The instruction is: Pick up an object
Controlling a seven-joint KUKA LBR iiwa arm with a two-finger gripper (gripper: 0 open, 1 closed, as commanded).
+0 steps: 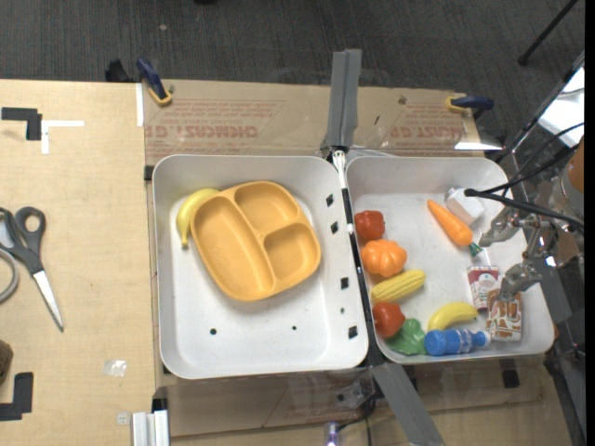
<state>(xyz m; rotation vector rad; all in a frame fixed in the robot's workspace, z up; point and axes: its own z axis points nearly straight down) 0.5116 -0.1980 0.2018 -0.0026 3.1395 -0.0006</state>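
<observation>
The pincer (514, 252) sits at the right side of the right bin (409, 179), low over the toys there; I cannot tell how it is set, because the metal parts and black cables mix together.

Just beside it lies a small red and white packet (483, 286), and next to that an orange and white packet (505, 317); an orange carrot (450, 223) lies tilted above them, with a white thing (462, 203) behind it.

Down the left side of this bin sit a red pepper (369, 225), an orange pumpkin (384, 257), a yellow corn (398, 286), a red tomato (388, 319) and a green toy (405, 339); a small yellow banana (452, 316) and a blue bottle (453, 341) lie near the front wall.

The left bin (186, 342) holds a yellow plate (253, 240) with three parts, and a banana (192, 210) touches its left edge.

Scissors (35, 258) lie on the tabletop (74, 342), far to the left.
</observation>
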